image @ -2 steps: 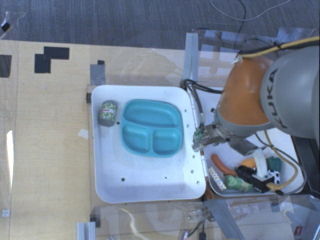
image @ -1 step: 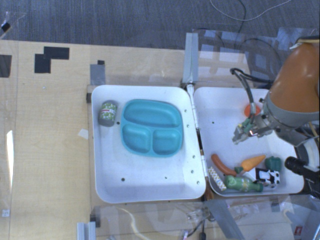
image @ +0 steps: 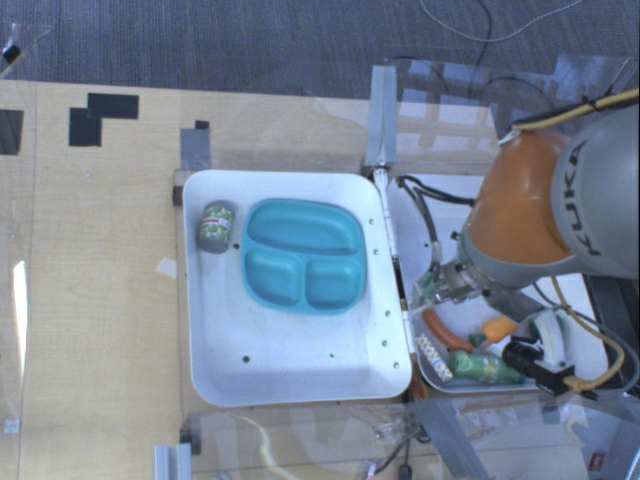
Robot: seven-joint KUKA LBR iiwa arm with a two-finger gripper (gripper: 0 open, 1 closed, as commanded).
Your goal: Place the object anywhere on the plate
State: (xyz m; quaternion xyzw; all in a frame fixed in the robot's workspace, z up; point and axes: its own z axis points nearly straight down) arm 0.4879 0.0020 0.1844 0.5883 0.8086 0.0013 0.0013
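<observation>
Trouble here would most likely start in the right bin, where the gripper hangs low at the bin's 9 o'clock side, close to the wall it shares with the left bin. The wrist of the arm hides its tip, so I cannot tell whether it is open or closed, nor whether it has hold of anything. The things to pick from lie crowded at the bin's 6 o'clock end: a red sausage at the gripper's 5 o'clock, an orange piece beyond it at 4 o'clock, and a green bottle along the near wall. Which of them is meant I cannot say, though the sausage lies closest. Packed so tightly, a grab could catch two at once, or nudge one aside and come up with nothing. The plate sits bare in the middle of the left bin, at the gripper's 9 o'clock, so the carry must clear the rims between, and a loose hold could drop the thing there. The plate's raised dividers could also roll a round piece off its edge. A can sits just beside the plate at its 10 o'clock, and a wide swing might knock it.
</observation>
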